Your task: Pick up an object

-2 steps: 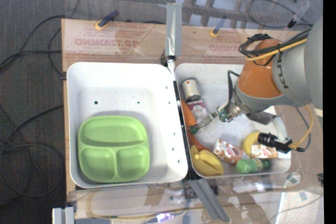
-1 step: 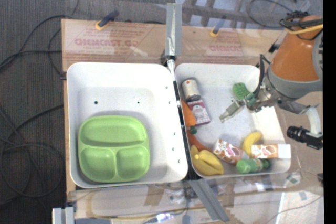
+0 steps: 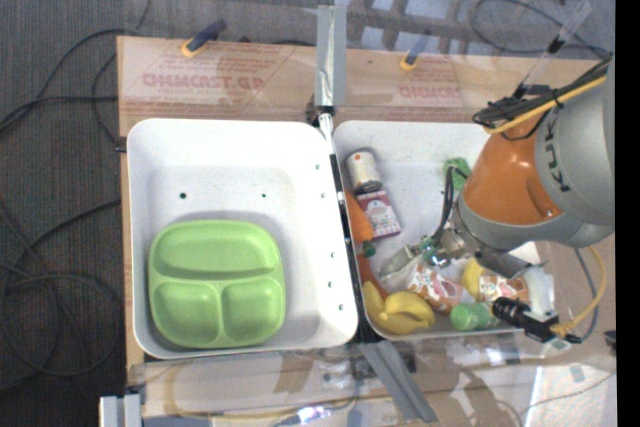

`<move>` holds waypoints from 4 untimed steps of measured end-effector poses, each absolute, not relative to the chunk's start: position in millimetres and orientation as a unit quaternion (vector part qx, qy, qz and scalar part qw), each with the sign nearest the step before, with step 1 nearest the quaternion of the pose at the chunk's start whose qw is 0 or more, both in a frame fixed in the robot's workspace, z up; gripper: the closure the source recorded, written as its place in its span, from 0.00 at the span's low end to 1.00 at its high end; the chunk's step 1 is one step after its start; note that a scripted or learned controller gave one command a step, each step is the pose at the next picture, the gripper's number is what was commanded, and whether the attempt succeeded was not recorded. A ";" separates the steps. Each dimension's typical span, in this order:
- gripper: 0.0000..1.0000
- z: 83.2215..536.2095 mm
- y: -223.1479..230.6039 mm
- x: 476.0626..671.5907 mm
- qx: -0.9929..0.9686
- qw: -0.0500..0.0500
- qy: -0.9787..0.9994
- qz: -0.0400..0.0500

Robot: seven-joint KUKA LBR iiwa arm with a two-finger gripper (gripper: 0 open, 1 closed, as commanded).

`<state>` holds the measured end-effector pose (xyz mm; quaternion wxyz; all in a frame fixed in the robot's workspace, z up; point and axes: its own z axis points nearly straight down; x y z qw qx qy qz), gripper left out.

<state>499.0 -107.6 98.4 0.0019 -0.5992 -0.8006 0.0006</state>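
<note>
Bench, two white bins (image 3: pixel 150 155), one green tray (image 3: pixel 216 283), one banana (image 3: pixel 400 310)

My arm (image 3: pixel 560 170) reaches in from the right, its orange band (image 3: pixel 510 180) tilted down; the wrist hides my claw, so its fingers go unseen.

A mixed heap of small objects is seen in the right bin (image 3: pixel 400 143). A small bottle (image 3: pixel 364 171) with a dark band lies along the left wall; a red-and-white packet (image 3: pixel 381 215) lies just below it. A yellow banana (image 3: pixel 400 311) is curled in the lower left corner. A green round item (image 3: pixel 468 317) and printed wrappers (image 3: pixel 436 286) lie beside it.
</note>
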 end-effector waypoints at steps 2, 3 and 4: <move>0.00 87.1 -122.7 665.6 -0.575 0.007 -0.818 0.004; 0.00 88.4 -126.7 621.6 -0.547 -0.004 -0.837 0.000; 1.00 97.8 -126.4 622.2 -0.547 -0.006 -0.837 0.001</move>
